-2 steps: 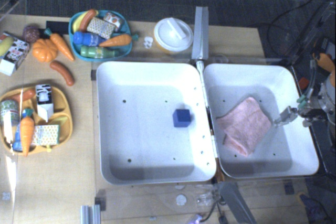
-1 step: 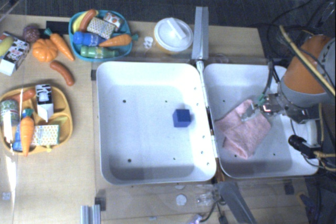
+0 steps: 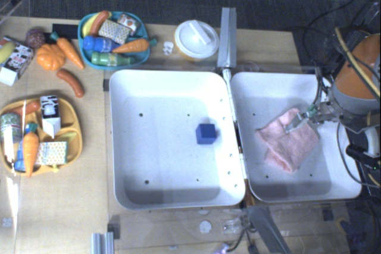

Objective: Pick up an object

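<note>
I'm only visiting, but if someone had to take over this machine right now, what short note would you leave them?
Tool: low in the right white bin, its tip at the upper edge of the crumpled pink cloth. Whether it grips the cloth cannot be told.
Things: the pink cloth lies flat in the right bin; the small blue cube sits alone in the left white bin.
Done: the arm has reached the cloth.
Left: close on something, lift it, and confirm it comes up.
</note>
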You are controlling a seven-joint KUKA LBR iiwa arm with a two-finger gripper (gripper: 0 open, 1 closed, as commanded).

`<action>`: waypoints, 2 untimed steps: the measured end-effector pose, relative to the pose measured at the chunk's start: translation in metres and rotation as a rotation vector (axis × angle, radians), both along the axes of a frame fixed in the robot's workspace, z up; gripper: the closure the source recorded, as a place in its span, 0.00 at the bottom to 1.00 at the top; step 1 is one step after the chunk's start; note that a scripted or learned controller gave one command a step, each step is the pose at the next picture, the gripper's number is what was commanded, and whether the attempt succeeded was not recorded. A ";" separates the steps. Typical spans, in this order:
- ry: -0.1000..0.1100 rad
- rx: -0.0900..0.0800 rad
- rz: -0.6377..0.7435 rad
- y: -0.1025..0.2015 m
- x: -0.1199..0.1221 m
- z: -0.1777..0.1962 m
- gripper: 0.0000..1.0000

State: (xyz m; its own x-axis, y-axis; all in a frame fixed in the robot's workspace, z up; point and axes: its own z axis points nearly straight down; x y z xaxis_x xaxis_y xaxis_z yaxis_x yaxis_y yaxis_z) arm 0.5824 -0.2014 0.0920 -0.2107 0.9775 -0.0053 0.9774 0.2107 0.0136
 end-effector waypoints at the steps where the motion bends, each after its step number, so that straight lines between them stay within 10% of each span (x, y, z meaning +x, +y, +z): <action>1: 0.002 0.000 0.092 -0.003 0.007 0.000 0.00; 2: 0.000 -0.003 0.144 -0.003 0.008 0.000 0.00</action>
State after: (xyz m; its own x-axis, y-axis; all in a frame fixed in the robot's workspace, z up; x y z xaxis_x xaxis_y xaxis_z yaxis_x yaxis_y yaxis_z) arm 0.5904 -0.2043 0.0920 -0.3486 0.9372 -0.0078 0.9371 0.3487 0.0132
